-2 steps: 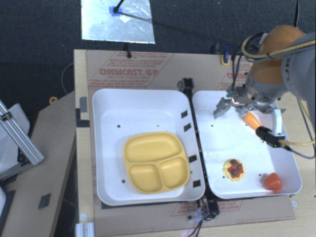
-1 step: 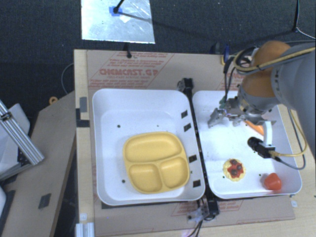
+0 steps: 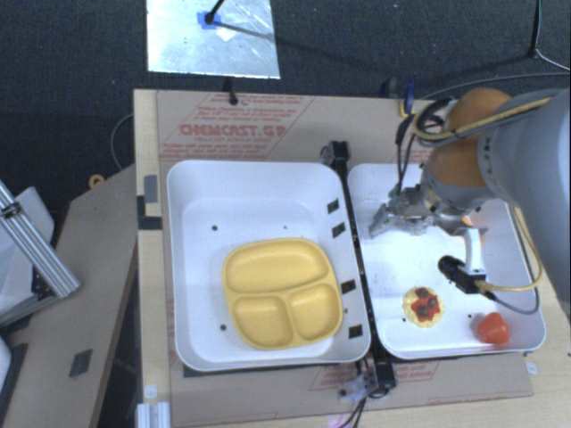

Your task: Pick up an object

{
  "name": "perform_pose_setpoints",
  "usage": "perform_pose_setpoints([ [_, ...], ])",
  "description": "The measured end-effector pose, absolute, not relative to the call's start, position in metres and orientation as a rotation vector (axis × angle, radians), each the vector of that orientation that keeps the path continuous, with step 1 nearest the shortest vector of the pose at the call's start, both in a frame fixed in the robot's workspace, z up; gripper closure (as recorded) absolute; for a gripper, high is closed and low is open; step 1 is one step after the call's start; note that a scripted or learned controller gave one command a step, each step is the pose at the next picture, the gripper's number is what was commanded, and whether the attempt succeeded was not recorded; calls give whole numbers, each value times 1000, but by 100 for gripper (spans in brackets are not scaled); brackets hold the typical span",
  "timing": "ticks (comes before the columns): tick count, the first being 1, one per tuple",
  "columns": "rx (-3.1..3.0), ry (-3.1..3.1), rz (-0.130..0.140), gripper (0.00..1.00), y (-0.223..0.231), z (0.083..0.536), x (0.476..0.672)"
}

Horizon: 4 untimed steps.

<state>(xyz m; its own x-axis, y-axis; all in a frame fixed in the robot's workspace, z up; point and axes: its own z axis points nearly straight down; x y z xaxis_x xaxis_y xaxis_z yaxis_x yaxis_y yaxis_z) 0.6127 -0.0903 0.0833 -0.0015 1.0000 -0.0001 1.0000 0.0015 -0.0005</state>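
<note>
Small round tart point(image 3: 424, 306), yellow crust with dark red filling, lying flat with no clear long axis, below the claw point(image 3: 393, 219) and well apart from it. Orange-red ball point(image 3: 492, 328) off to the tart's right. Claw's opening: cannot tell.

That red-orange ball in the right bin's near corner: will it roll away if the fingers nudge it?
Probably yes. The ball looks round and smooth, so a side nudge would likely send it rolling. It sits by the right bin's near corner, so the walls should stop it soon. It looks small and light, likely easy to lift if gripped squarely.
</note>
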Motion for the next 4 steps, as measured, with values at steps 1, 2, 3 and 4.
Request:
perform_pose_setpoints([
  [1,-2221,-2226,-2,100,-91,96,614],
  [2,-2225,-2225,-6,100,-99,143,618],
  [3,-2225,-2225,-5,100,-105,189,619],
  [4,-2222,-2232,-8,100,-106,253,626],
])
